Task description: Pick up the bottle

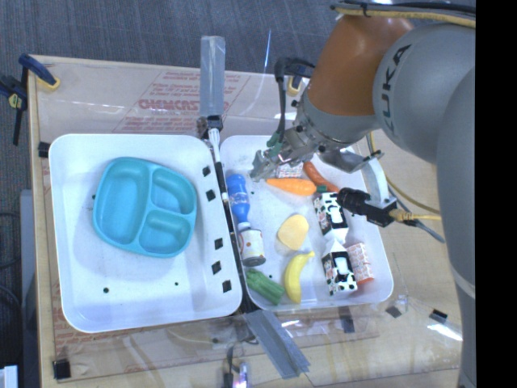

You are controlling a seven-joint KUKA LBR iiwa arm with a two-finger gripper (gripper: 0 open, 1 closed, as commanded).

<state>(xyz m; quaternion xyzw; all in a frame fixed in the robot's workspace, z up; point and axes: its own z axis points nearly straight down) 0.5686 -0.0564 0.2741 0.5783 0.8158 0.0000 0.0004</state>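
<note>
- The arm [388, 63] reaches in from 3 o'clock, its orange band above the right bin [380, 285].
- The tool [265, 164] hangs low over that bin's 12 o'clock end; whether it is released or clenched cannot be told, and nothing shows between its tips.
- The bottle [237, 198], blue with a white cap, lies along the bin's 9 o'clock wall, just at 7 o'clock of the tool and apart from it.
- A small can [252, 246] lies just at 6 o'clock of the bottle.
- A carrot [292, 186] lies just at 4 o'clock of the tool.
- A lemon [293, 232] sits mid-bin, with a banana [296, 275] at its 6 o'clock and a green vegetable [265, 286] at 7 o'clock.
- Two cow-print cartons [335, 245] lie along the 3 o'clock side.
- The left bin [73, 297] holds a blue divided plate [145, 207].
- Both bins rest on the tabletop [105, 87].
</note>
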